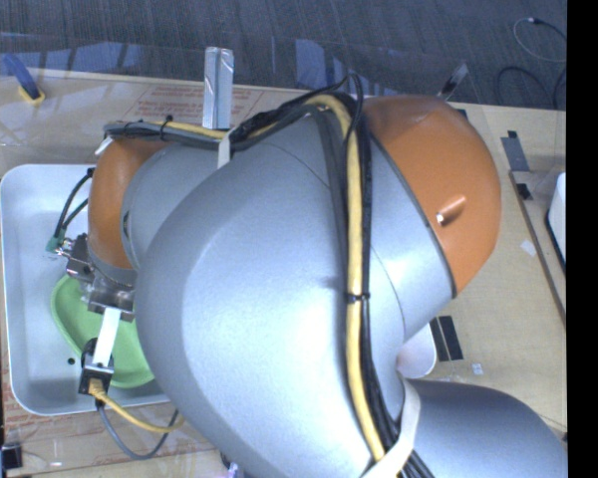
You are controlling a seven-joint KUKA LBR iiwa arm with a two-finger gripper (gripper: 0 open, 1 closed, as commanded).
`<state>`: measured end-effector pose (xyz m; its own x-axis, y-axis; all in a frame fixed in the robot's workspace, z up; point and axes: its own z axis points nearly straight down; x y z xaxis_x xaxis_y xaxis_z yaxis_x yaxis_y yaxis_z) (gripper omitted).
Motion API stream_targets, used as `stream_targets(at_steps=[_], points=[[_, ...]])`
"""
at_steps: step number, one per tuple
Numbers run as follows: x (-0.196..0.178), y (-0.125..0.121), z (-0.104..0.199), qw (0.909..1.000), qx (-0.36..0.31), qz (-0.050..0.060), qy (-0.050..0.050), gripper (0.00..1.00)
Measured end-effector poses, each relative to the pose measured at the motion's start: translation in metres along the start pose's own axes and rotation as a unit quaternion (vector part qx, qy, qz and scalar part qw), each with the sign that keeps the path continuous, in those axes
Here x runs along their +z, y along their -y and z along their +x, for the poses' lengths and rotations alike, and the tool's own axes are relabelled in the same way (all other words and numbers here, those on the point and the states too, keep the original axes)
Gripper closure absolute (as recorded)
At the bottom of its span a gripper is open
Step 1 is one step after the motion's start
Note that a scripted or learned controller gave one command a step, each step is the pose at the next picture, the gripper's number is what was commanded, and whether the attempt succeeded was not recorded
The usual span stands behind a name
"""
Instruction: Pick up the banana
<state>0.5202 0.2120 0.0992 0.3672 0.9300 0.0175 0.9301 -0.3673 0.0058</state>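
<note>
Nearest the camera, the grey arm [279, 297] rises from the counter's [538, 297] near edge and covers most of it, with yellow and black cables running along its shell. At the counter's left end, the left bin [25, 267] is open to view along its left side and near-left corner. A pale green rounded thing [65, 312], perhaps a bowl or plate, lies in the bin's near part, cut off on its right by the arm. The gripper [100, 297] hangs just over that green thing, below the orange wrist band [110, 207]. Whether the gripper is spread or closed cannot be told, nor whether it holds anything. With the arm covering so much, the banana's place, long axis and heading cannot be told. By the counter's far edge stands an upright grey post [218, 88].
</note>
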Motion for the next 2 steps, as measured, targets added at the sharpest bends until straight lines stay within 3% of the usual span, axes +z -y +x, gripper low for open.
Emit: stream_targets(at_steps=[1,2], points=[[-0.052,0.044,-0.011,0.9757,-0.219,0.008,0.009,1.0],[-0.083,0.012,-0.037,0.9621,-0.273,0.006,0.008,1.0]])
